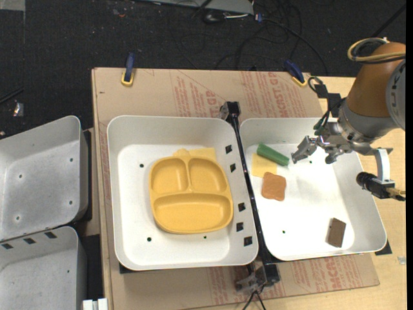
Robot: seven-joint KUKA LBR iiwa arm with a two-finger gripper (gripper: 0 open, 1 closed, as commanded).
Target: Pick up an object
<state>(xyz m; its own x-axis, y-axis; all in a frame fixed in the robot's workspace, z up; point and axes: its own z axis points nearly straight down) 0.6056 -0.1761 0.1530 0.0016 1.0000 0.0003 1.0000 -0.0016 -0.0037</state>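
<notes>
Over the right bin's (pixel 361 199) far edge hangs the grey arm's claw (pixel 318 151), its two fingers spread open and gripping nothing. Four loose objects lie on this bin's smooth white floor: one green rectangular bar (pixel 272 154) touching one pale yellow flat square (pixel 262 166) near the far-left corner, one orange-brown toast-shaped slice (pixel 273 186) just beside them, and one dark brown block (pixel 335 232) near the near-right corner. One glossy yellow three-compartment plastic tray (pixel 191 195) occupies the left bin (pixel 129 192).
</notes>
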